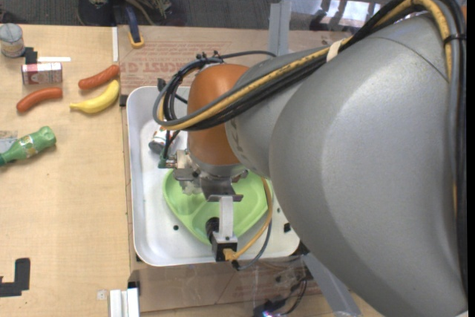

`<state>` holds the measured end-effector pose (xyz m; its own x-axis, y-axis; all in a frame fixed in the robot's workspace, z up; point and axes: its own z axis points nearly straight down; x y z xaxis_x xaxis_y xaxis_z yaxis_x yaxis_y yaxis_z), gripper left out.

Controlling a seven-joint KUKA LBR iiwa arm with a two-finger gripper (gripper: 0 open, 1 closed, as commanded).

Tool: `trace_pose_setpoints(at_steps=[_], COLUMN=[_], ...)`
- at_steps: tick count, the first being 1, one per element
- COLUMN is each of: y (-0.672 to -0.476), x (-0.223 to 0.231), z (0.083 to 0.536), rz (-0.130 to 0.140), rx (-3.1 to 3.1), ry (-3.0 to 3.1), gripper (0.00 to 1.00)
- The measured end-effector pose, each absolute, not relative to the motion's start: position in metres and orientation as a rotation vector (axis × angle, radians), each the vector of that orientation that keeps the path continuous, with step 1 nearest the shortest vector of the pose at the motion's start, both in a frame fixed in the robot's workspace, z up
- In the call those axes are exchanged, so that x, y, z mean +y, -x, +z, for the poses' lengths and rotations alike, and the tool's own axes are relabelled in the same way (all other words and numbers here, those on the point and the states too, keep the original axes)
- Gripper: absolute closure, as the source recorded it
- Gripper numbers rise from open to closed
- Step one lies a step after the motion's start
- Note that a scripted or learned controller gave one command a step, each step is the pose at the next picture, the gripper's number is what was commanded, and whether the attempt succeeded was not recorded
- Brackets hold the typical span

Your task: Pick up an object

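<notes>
A light green, shallow dish-like object (pixel 185 206) lies in the white bin (pixel 145 234), toward its front. My gripper (pixel 214 188) is straight above it, low in the bin, and the orange wrist band and grey arm cover its tips. Whether it touches the green object is hidden. A small pale and dark item (pixel 157 142) lies in the bin just left of the wrist, too covered to identify.
On the wooden bench left of the bin lie a banana (pixel 97 100), two red sausages (pixel 99 77) (pixel 39 98), a green bottle (pixel 28 144), a small red-and-white box (pixel 41 73) and a can (pixel 10 39). The arm hides the bin's right side.
</notes>
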<state>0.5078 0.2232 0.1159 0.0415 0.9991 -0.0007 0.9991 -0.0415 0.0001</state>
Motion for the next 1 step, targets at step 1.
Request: trace_pose_setpoints(at_steps=[1], y=[-0.5122], x=[0.2115], z=[0.2669], rz=[-0.013], rx=[2.089], ry=[-2.346], gripper=[1.0])
